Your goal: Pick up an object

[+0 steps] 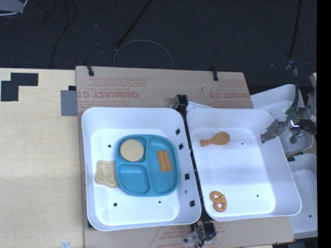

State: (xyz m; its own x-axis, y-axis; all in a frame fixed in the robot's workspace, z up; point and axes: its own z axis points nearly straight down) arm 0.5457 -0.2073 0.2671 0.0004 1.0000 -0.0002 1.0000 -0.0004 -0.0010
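Observation:
In the right bin (258, 200), a brown toy drumstick (216, 139) lies near the far middle and a small orange pretzel (218, 201) near the front left corner. My gripper (282, 128) hangs over that bin's far right rim, well to the right of the drumstick, and nothing is seen in it. The left bin (98, 211) holds a blue divided tray (147, 182) with a round tan biscuit (131, 150) and an orange cracker (165, 161) in its compartments. A pale slice of bread (106, 173) rests against the tray's left side.
A black hinge bar (189, 159) runs between the two bins. Both bins sit on a cardboard sheet (155, 87) on the wooden bench. White material (305, 185) lies to the right of the right bin, under the arm.

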